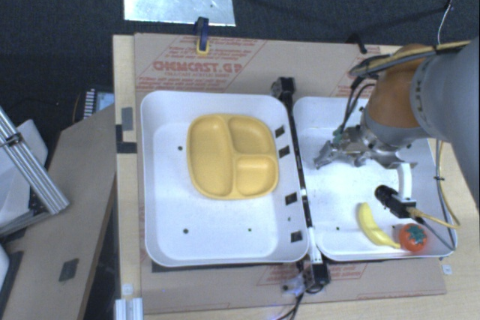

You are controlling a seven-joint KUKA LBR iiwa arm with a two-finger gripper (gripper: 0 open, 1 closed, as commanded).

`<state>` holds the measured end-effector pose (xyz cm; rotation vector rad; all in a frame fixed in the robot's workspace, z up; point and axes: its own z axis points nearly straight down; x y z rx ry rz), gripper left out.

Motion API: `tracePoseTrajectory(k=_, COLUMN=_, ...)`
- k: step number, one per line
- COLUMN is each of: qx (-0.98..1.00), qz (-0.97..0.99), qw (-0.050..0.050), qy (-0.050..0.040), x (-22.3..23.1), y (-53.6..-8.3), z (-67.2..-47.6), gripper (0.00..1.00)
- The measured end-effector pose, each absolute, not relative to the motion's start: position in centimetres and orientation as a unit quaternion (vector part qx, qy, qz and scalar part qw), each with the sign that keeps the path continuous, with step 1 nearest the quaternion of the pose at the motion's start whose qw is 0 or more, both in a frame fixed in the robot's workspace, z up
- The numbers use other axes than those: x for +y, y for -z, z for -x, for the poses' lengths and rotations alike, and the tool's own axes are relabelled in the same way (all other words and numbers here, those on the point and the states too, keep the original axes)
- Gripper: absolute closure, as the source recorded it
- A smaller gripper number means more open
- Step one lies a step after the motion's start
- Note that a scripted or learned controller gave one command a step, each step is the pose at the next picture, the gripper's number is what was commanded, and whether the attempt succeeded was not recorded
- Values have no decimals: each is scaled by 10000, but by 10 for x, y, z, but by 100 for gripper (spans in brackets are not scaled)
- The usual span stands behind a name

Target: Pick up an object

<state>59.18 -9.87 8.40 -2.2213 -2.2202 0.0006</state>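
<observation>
A yellow banana (373, 227) lies near the front of the right bin (335, 236). Touching its right end is a small red-orange round fruit (412, 237) in the bin's front right corner. My gripper (326, 156) hangs low over the left middle of the right bin, well behind and to the left of the banana, with nothing seen in it. A yellow divided plate (231, 156) rests in the middle of the left bin (161, 236).
A black divider strip (295, 161) runs between the two bins. The grey arm (420, 97) reaches in over the right bin's back right part. Both bins sit on a cardboard sheet (199, 65).
</observation>
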Motion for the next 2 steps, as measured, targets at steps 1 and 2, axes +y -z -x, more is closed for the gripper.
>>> tracePoseTrajectory(k=1, qx=-7066, qz=7076, qw=-12, qy=9, x=-99, y=-96, z=-593, gripper=100)
tracePoseTrajectory(k=2, qx=-7082, qz=7060, qw=-29, qy=19, x=-104, y=-143, z=-601, gripper=100)
